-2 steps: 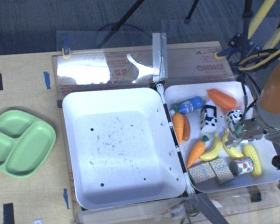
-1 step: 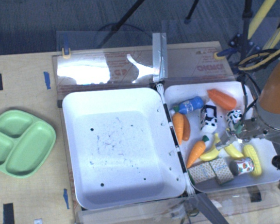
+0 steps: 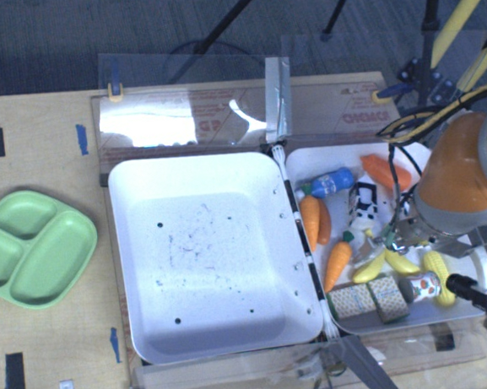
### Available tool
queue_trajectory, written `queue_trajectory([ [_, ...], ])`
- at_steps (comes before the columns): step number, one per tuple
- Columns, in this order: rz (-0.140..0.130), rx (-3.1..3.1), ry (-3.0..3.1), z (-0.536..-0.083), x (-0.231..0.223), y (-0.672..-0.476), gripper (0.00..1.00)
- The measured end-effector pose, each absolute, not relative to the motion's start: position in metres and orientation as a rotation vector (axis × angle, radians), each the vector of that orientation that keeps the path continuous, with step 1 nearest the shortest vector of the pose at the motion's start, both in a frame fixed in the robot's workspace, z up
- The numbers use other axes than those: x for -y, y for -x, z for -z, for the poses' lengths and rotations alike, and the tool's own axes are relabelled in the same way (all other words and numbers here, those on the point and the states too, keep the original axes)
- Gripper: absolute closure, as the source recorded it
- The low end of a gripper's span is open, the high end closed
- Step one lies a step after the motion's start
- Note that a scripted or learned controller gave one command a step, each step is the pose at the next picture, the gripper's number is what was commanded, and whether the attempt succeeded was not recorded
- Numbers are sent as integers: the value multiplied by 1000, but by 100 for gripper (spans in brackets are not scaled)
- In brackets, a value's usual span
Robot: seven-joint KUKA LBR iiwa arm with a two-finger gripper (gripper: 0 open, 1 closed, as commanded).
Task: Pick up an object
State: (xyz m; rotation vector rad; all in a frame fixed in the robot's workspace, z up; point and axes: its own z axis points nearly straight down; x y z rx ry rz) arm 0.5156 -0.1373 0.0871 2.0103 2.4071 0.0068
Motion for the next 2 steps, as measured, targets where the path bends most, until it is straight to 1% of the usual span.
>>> queue_trajectory([
  [1,-12,-2402,-2010,-97,138,-517,100],
  [2,-2,-2545,-1839,-185,74,-595,100],
])
